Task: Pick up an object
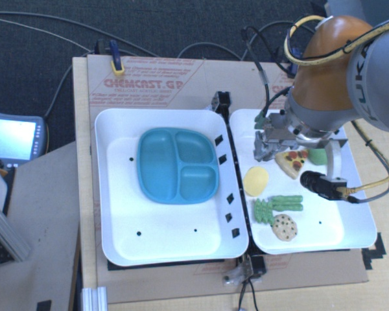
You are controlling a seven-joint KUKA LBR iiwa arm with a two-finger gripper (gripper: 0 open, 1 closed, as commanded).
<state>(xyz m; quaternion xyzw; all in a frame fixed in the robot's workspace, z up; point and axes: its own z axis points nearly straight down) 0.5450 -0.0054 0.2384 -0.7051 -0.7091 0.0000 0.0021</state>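
My gripper [270,146] hangs over the upper left part of the right bin [356,229], under the grey wrist with its orange band. Just to its right lies a pizza slice [292,163], close beside it; I cannot tell if they touch. A yellow lemon-shaped piece [256,180] lies just below the gripper. A green piece [318,155] lies partly hidden under the arm. Lower down lie a green vegetable bunch [279,207] and a speckled cookie [284,226].
The left bin [117,225] holds a blue divided plate [178,166]. A black divider with clips [228,173] runs between the bins. A black cable fitting [321,184] hangs off the arm over the right bin. Cardboard underlies both bins.
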